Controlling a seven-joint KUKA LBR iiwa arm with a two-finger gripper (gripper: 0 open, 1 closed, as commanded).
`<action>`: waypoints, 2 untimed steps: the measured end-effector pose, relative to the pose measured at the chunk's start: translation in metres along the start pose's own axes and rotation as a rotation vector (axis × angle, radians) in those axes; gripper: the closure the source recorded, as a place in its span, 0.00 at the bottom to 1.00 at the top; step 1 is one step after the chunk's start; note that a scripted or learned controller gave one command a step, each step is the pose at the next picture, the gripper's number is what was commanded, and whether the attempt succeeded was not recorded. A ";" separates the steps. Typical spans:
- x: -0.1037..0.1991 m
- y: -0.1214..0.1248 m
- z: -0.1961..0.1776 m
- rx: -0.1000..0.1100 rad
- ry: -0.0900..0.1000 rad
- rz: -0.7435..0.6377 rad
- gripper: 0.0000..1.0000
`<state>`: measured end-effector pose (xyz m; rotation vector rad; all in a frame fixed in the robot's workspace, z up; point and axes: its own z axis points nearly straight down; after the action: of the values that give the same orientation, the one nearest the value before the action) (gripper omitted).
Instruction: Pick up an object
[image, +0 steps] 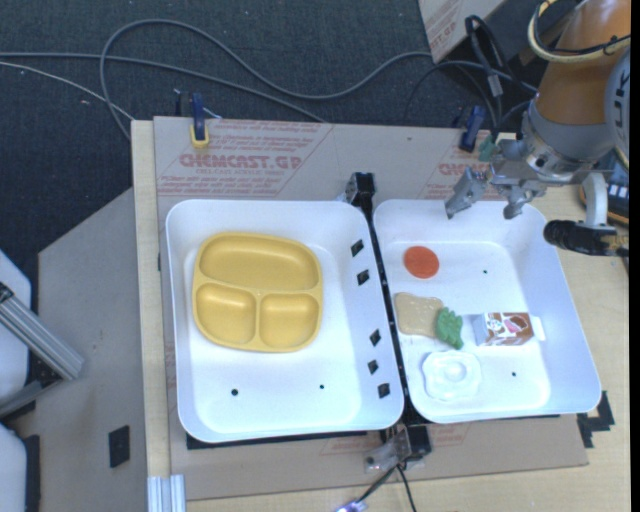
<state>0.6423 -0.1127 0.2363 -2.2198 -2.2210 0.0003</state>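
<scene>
A brown board (300, 160) printed with red lettering lies on dark carpet (80, 150) crossed by grey cables (250, 85), and carries two shallow white bins. The left bin (340, 400) holds a yellow three-compartment tray (258, 291). The right bin (560, 340) holds a round red slice (422, 262), a tan bread slice (416, 313) touching a green leafy piece (449, 327), a small printed packet (510, 327) and a white fried egg (451, 374). The arm's orange band (585, 75) sits at upper right; the gripper (490, 200) hangs over the right bin's far rim, fingers spread wide with nothing between them.
</scene>
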 end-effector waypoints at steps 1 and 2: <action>0.007 0.006 0.047 0.005 0.001 -0.001 0.00; 0.011 0.000 0.092 0.005 0.001 0.000 0.00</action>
<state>0.6426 -0.1012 0.1448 -2.2176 -2.2180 0.0047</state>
